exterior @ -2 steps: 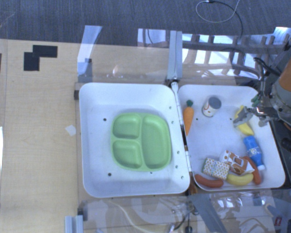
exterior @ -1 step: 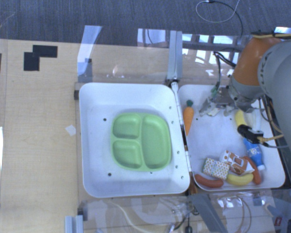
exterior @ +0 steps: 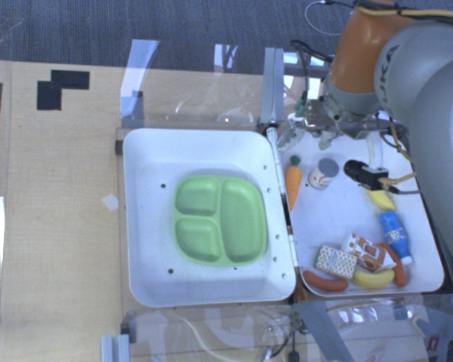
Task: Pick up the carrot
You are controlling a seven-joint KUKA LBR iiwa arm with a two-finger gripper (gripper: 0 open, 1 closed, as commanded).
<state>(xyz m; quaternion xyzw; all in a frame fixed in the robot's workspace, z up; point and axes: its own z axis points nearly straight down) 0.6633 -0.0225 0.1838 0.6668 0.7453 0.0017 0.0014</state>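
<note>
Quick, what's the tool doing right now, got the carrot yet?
Tool: cannot be told whether open or closed; it sits at the far end of the right white bin. The small orange carrot lies in that bin by its left wall, not held.

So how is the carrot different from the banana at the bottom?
The carrot is orange and straight; the banana is yellow and curved. The carrot lies alone along the right bin's left wall, pointing up and down the view; the banana lies sideways among other toys. Both are in the right bin.
</note>
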